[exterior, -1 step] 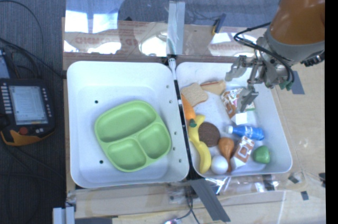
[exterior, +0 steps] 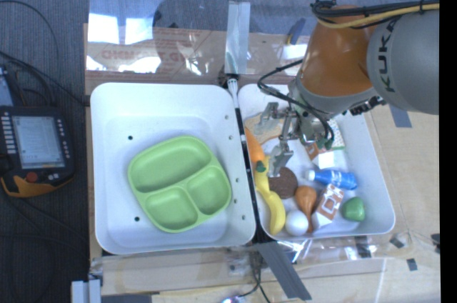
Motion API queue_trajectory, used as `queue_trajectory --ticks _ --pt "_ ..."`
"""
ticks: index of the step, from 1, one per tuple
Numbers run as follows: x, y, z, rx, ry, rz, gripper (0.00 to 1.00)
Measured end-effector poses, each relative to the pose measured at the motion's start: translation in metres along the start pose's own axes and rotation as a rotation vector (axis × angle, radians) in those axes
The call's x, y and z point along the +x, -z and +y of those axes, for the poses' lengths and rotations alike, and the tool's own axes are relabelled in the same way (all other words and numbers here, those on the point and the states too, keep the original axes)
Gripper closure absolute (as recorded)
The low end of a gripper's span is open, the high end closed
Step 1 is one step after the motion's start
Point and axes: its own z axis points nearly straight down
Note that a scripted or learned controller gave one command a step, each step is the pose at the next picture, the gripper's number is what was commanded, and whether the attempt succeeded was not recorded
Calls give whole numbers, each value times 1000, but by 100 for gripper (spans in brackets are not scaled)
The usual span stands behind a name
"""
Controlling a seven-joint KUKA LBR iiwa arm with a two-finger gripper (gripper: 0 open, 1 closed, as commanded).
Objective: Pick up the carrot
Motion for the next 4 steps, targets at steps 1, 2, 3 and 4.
queue_trajectory --ticks 1,2,3,4 --pt "43 -89 -63 4 135 -20 0" --pt "-31 -88 -76 8 154 -24 0" --pt "-22 -88 -68 14 744 -24 0" --pt "20 -87 -65 18 773 -27 0"
